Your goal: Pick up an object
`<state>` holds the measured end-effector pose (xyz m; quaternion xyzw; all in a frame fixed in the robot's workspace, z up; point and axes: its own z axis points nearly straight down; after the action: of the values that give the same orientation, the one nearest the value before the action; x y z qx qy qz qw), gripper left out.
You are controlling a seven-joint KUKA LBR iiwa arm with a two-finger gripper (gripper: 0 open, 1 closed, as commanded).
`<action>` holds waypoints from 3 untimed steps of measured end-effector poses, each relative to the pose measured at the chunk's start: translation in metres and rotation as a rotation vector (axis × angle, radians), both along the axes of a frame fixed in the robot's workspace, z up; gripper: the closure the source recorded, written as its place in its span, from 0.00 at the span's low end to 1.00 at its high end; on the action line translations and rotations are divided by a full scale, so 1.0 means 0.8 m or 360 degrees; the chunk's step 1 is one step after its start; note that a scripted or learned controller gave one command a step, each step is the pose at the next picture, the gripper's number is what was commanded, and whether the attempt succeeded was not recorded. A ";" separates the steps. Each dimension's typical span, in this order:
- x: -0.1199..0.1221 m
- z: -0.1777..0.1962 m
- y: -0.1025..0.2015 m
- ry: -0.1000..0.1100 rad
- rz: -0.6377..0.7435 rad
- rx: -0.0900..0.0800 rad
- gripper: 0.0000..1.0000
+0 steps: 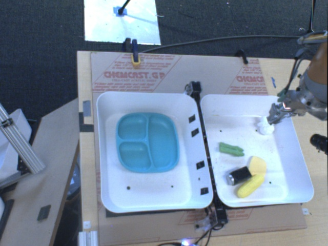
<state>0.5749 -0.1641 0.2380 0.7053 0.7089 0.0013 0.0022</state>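
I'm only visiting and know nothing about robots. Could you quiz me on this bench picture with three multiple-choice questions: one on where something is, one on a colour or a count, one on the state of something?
1. Where does the blue divided plate lie?
A. In the left bin
B. In the right bin
C. On the dark floor

2. What colour is the small pod-shaped thing in the right bin?
A. Red
B. Green
C. Purple

3. How does the gripper stand relative to the small white object?
A. Far away, over the left bin
B. Just above and beside it, near the right bin's far side
C. Resting on the blue plate

Answers:
1. A: the plate sits in the middle of the left bin.
2. B: it is green, lying above the yellow pieces and the black cylinder.
3. B: the arm comes in from the right and its tip is next to the white object.
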 end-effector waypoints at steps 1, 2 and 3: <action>0.018 -0.014 0.061 0.0004 0.0007 0.0003 1.00; 0.034 -0.001 0.132 0.0004 0.0008 0.0005 1.00; 0.040 -0.005 0.209 0.0005 0.0009 0.0006 1.00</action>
<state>0.6065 0.0033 0.2341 0.7034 0.7108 0.0015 -0.0001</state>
